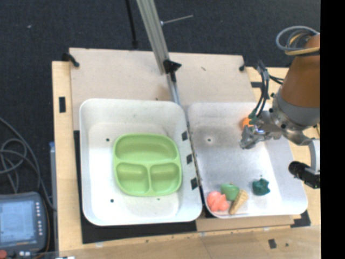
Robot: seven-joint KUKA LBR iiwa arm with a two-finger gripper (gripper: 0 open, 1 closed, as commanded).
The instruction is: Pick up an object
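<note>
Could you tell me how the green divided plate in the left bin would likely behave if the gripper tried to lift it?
The green divided plate looks like rigid moulded plastic, so probably stiff and light. It lies flat on the left bin, so the gripper would likely need its raised rim. Its smooth surface may prove slippery.

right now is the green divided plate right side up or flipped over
Right side up. The green divided plate lies flat in the left bin with its three hollow compartments facing the camera, rims raised around each.
</note>
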